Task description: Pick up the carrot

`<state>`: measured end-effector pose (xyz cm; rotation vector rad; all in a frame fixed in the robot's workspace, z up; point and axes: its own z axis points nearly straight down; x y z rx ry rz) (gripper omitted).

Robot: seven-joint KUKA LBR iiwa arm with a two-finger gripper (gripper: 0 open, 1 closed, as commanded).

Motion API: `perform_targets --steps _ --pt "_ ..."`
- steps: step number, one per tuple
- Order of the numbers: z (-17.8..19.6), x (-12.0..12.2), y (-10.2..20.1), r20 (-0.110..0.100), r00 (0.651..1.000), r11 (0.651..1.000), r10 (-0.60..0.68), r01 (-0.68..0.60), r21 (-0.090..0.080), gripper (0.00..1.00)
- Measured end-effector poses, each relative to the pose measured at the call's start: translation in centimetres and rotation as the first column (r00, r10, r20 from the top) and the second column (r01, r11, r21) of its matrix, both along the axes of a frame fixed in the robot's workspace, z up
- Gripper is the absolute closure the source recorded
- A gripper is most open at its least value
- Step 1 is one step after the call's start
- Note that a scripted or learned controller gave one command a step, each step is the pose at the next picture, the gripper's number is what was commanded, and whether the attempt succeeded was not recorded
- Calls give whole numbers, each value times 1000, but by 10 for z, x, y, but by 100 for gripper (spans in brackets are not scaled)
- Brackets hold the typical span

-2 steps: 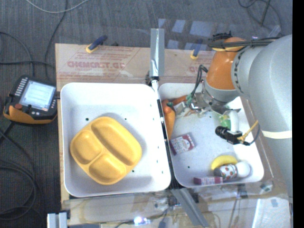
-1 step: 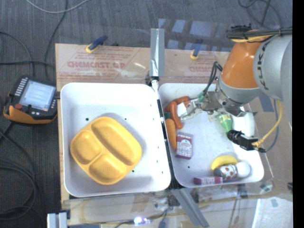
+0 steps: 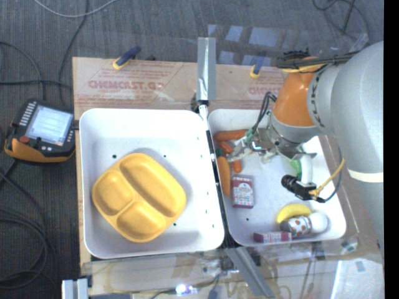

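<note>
Nearest the lens, in the right bin [image 3: 330, 229]: a slim tube [image 3: 269, 237], a red-and-white can [image 3: 303, 225] on its side, a curved banana [image 3: 292, 212]. Farther up, a flat maroon box [image 3: 242, 190]. In the left bin [image 3: 87, 142], a glossy yellow tray [image 3: 139, 195] with three rounded compartments. Against the right bin's left wall, the tapered orange carrot [image 3: 222, 169], just below the gripper [image 3: 240, 148]; fingers too cluttered to tell whether spread or closed. Beyond, the orange-banded grey arm [image 3: 336, 98] and brown board [image 3: 143, 86].
</note>
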<state>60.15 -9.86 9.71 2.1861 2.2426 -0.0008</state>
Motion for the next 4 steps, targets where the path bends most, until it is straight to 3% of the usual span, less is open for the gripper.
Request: perform_targets --steps 1,2,3,4 --pt "-5 -80 -14 -3 996 996 91 -91 6 0" --pt "-7 -24 -6 2 997 997 -73 73 5 0" --pt "-7 -45 0 8 999 999 -49 49 1 0" --pt "2 -45 1 8 999 999 -49 49 4 100"
